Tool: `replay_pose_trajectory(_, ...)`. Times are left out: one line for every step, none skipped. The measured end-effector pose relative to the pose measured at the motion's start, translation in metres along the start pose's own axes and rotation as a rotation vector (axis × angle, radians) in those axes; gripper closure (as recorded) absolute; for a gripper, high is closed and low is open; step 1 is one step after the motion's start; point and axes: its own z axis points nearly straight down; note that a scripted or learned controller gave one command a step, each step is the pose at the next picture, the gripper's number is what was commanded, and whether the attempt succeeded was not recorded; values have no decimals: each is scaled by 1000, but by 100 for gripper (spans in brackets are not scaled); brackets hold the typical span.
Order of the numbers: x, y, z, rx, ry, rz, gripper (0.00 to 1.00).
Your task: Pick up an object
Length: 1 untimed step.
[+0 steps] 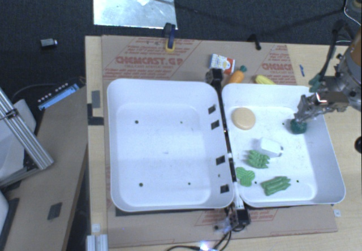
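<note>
While the claw (303, 113) hangs low over the right bin (331, 179), just above a dark green ball (298, 126) near the far wall, I cannot tell its state. Closing off-centre may roll the ball away toward the wall.

Beneath my fingertips a small dark teal round object (298, 126) sits on the floor of the right bin (328, 159), near its far right wall, well apart from the items lying toward the bin's middle.
</note>
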Motion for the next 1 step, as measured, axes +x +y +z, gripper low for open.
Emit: replay_pose_trajectory(-30,54,-68,-24,-6,8,100)
